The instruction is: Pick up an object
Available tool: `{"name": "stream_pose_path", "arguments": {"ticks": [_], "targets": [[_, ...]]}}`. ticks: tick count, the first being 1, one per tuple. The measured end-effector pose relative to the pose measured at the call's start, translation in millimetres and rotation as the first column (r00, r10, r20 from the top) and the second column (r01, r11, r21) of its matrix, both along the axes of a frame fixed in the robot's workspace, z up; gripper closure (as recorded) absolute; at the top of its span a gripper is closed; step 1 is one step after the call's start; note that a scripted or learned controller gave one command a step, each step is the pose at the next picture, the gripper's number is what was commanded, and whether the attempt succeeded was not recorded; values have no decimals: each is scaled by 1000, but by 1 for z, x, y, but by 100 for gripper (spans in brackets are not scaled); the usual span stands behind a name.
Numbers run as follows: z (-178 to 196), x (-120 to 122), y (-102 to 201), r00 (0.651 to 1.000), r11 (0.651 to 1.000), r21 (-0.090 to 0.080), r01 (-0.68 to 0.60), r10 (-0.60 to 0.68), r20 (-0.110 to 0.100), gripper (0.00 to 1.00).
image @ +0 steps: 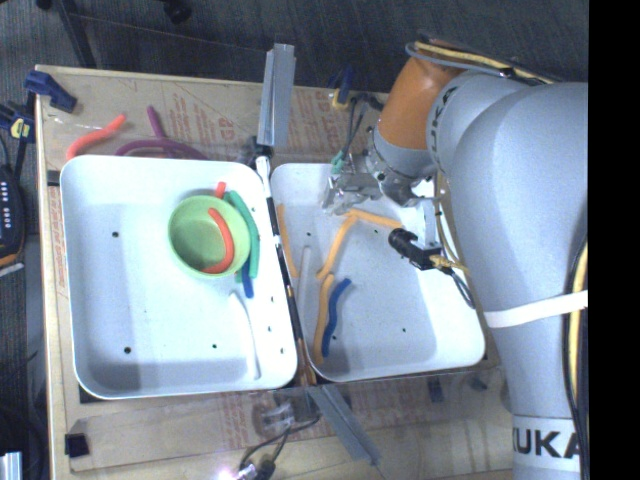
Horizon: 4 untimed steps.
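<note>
The gripper point(343, 194) hangs over the back left corner of the right bin point(455, 343), and whether its fingers are parted or closed on anything cannot be told from here. Just in front of it an orange strip point(338, 248) slants across the right bin's floor, with a blue strip point(336, 308) nearer the front wall. Left of the right bin, the left bin point(100, 298) carries a green bowl point(205, 236).

arm point(510, 218): bulky grey casing | orange band above wrist | white "KUKA" lettering | yellow-black cables alongside
</note>
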<state>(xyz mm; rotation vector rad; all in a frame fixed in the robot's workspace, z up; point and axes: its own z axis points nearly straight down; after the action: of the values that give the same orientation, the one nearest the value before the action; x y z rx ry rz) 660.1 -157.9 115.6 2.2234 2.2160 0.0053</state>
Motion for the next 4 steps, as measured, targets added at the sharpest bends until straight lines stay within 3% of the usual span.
{"name": "stream_pose_path", "arguments": {"ticks": [1,2,3,4], "targets": [[0,0,0,1000,1000,0,0,0,0,0],[-22,-2,-18,998,998,1,-60,60,-5,0],[-10,0,-17,998,998,-3,-63,63,2,100],[-10,0,-17,998,998,-3,-63,63,2,0]]}}
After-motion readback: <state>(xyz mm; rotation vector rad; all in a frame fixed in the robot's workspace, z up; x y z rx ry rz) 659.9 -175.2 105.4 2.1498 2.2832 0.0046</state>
